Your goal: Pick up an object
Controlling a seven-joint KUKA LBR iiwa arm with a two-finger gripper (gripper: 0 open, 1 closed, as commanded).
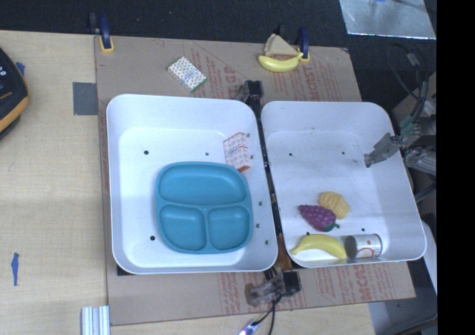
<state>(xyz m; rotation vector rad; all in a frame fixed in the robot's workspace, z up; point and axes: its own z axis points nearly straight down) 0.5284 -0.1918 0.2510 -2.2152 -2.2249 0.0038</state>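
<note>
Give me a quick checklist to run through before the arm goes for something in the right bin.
1. Targets present in the right white bin: ok. Purple toy grapes, yellow toy corn, yellow toy banana and a small cylindrical can lie near its front edge.
2. Claw over that bin: ok, at its right edge.
3. Claw above a target: not ok, the items lie nearer the front.
4. Claw carrying nothing: cannot tell.
5. Spacing: not ok, grapes touch corn, banana touches can.
</note>
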